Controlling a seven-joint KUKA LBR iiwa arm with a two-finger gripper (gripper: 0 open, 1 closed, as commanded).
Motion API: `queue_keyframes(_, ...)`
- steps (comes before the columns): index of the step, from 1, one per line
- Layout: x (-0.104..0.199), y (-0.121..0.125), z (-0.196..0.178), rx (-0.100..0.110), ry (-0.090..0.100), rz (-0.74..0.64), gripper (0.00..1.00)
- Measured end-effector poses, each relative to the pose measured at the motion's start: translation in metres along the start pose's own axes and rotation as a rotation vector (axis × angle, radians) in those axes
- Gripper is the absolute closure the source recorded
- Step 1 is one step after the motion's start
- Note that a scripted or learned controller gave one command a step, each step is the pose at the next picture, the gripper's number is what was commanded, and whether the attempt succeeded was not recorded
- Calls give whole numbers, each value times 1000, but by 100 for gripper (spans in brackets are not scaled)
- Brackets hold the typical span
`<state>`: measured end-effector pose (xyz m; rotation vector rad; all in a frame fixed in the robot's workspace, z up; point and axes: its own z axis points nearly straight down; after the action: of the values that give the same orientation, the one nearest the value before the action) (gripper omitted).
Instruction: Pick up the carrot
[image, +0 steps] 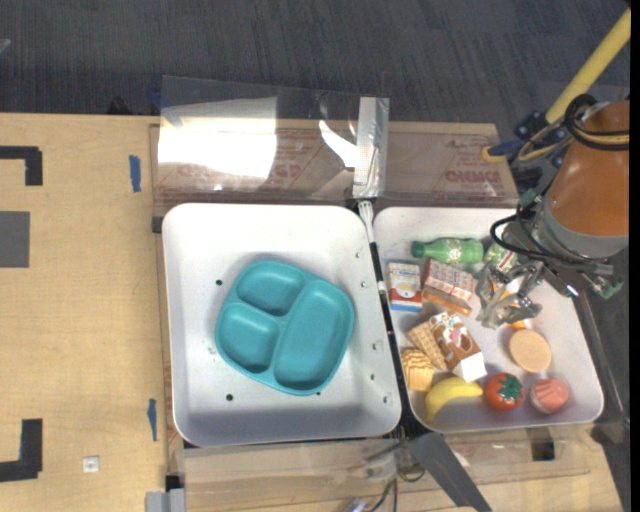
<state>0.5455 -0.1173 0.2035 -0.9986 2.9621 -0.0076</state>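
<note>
White plastic bins sit side by side across the middle of the frame. The left bin (190, 230) carries a teal divided plate (285, 325), and the right bin (588, 345) is crowded with toy food. At the right edge of the frame the grey arm with its orange band (592, 185) leans in over the right bin's upper right corner. Below the band, the gripper (505, 300) hangs amid cables at the bin's upper right, just right of a green bottle (450, 250) and some snack packets. We cannot tell how far it is open, and we see nothing clearly held in it.

We take the small orange sliver (521, 322) at the gripper's lower right tip to be the carrot. It is mostly hidden by the tool, so we cannot read its long axis. It lies touching or just under the gripper, toward the frame's lower right, and just above a round tan bun (529, 351). A tomato (503, 392) and a banana (450, 393) lie farther down.

We judge that the coming move turns on this: the carrot sits almost directly beneath the tool, so a short descent should suffice, not a sideways reach.
</note>
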Motion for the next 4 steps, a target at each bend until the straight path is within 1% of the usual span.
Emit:
queue_keyframes(1, 43, -23, 100, -7, 6, -270, 100)
queue_keyframes(2, 25, 33, 19, -4, 2, -368, 100)
queue_keyframes(3, -45, 27, -84, -2, 0, -543, 100)
queue_keyframes(4, 6, 16, -10, -19, 5, -1032, 100)
